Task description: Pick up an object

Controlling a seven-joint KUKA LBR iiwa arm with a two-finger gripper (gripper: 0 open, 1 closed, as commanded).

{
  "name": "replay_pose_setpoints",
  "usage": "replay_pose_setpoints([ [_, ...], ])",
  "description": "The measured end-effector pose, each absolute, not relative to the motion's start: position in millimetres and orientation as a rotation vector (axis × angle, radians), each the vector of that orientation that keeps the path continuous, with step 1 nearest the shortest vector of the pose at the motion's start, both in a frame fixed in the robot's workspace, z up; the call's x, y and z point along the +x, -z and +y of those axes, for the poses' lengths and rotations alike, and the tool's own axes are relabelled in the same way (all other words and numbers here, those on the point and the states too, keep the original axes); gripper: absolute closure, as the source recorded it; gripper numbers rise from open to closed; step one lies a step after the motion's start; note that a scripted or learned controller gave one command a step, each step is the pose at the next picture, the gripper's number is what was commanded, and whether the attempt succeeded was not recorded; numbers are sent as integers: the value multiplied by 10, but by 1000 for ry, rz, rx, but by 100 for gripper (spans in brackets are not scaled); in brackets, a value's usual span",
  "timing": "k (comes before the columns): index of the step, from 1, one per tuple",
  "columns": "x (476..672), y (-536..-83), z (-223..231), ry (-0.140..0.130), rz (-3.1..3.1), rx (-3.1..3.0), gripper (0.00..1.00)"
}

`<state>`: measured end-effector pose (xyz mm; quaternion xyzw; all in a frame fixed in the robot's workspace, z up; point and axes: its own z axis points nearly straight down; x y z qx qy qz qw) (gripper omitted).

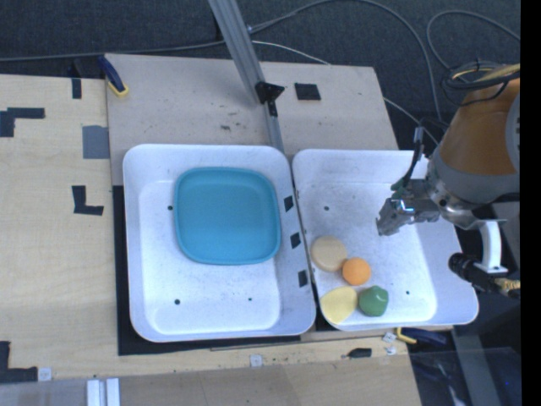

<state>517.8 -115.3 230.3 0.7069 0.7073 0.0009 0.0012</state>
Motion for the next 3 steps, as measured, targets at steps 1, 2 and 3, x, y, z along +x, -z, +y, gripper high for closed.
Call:
replay_pose_setpoints([
  [1, 5162, -2391, -651, -1, 2225, 2219, 100],
  [2, 5177, -2419, -88, 0, 2227, 2217, 100],
  [3, 5110, -2395, 435, 0, 2228, 2217, 100],
])
